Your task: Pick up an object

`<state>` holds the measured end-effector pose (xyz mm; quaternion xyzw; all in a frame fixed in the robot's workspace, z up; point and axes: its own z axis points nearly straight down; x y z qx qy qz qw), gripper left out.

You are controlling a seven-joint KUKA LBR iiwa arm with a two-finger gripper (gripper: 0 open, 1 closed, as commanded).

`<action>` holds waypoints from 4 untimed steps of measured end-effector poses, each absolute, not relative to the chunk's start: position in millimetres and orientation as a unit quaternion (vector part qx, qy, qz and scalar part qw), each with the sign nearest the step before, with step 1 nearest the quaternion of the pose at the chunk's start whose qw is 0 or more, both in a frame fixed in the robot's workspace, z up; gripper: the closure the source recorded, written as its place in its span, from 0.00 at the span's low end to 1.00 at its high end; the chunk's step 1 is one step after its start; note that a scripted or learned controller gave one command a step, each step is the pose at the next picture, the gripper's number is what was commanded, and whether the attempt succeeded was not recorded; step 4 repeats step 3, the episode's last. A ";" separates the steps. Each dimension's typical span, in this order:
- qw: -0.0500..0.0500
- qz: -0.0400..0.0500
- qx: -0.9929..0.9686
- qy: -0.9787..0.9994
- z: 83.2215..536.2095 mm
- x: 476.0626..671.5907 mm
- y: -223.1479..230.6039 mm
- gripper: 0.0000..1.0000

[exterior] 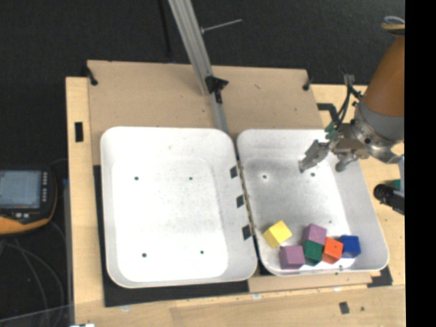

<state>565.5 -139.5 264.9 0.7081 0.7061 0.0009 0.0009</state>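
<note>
Nearest the camera, along the front wall of the right bin [354,203], lay a cluster of small blocks: a yellow block [277,234] sat a little apart to the left and slightly farther back, while a purple block [292,256], a green block [313,251], a second purple block [315,235], an orange block [333,249] and a blue block [350,244] were packed closely, several of them touching. Beside it, the left bin [170,203] showed only its white floor with a few dark dots, and three small black clips lined the seam between the two bins. Both bins rested on a pale wooden table [272,94], with a sheet of brown board spread beneath their far halves. Farther back, over the rear part of the right bin, the claw [320,157] hung above bare bin floor, well apart from the blocks; whether its fingers were parted or closed could not be told, and nothing was visible between them. Behind the claw, the grey wrist and orange band of the arm [385,80] entered from the right. At the far edge, a slanted metal rail [194,39] rose from between the bins toward the dark background. Off the table, at the left, lay a handheld pendant with a screen [24,195].
</note>
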 end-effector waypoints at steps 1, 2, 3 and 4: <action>0.004 0.005 0.707 0.707 98.8 499.3 -97.2 0.00; 0.004 0.005 0.708 0.706 99.4 499.2 -97.2 0.00; 0.004 0.005 0.708 0.706 99.3 499.2 -97.1 0.00; 0.004 0.005 0.708 0.706 99.3 499.2 -97.1 0.00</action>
